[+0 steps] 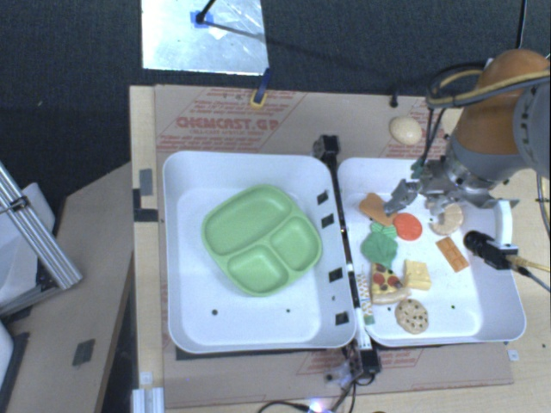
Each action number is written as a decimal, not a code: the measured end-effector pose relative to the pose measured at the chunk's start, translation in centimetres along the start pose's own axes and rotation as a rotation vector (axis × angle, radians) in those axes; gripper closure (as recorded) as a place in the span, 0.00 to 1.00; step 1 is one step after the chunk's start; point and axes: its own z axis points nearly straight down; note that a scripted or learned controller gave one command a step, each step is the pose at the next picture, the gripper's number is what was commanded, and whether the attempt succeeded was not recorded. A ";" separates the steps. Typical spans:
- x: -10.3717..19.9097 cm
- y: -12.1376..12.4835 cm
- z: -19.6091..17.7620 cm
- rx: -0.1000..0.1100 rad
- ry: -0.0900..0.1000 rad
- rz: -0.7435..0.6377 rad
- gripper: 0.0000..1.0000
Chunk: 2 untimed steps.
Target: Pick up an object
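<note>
The right bin point(504, 317) holds several toy foods: an orange wedge point(374, 207), a red slice point(408, 227), a green leafy piece point(379, 247), a pizza slice point(387, 283), a yellow cheese block point(417, 274), a cookie point(412, 316), a brown cracker point(451, 254) and a beige round piece point(446, 221). My gripper point(420, 200) hangs over the back of this bin, just above the red slice and between the orange wedge and the beige piece. Its fingers look spread, with nothing between them.
The left bin point(185, 317) holds a green divided plate point(261, 239). A beige egg point(405, 130) lies on the cardboard behind the right bin. A black divider with clips point(341, 231) separates the bins. A black cable plug point(485, 249) hangs off the arm over the right bin.
</note>
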 end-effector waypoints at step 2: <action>0.4 -0.6 4.9 -0.008 -0.001 0.000 0.00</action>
